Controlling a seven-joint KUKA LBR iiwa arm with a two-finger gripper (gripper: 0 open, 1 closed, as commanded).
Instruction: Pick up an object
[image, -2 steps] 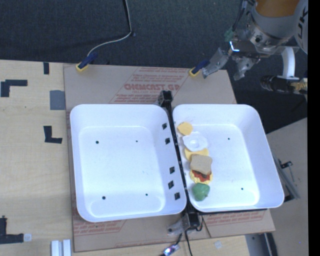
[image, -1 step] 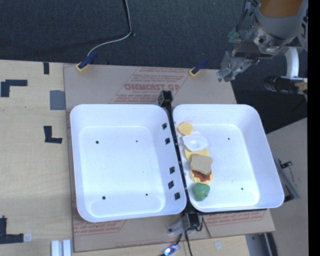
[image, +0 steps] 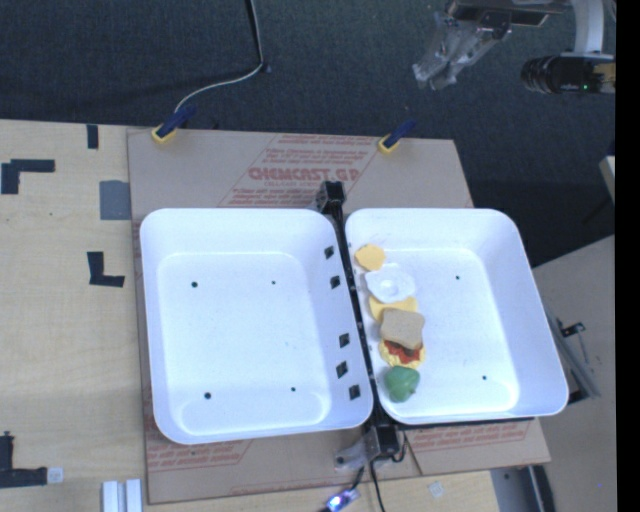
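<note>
The tool hangs high at the top of the view, over the dark floor beyond the bench and well apart from both bins; it is blurred, and I cannot tell whether it is released or clenched, though nothing shows in it. The left bin lies beside the right bin, and everything to pick sits in the right one, in a row along its left wall. From the far end toward the near end: a yellow disc, a white piece just beside it, a tan slice resting on a red and yellow piece, and a green lump at the near end. They look like small toy foods, so probably light and stiff, with smooth, somewhat slippery surfaces. The flat ones lie low against the floor and offer little edge to catch. The green lump seems the best choice: rounded, raised and free on its right side, so it could be taken across its middle. The wall close on the left crowds any approach, and touching pieces may get dragged along.
</note>
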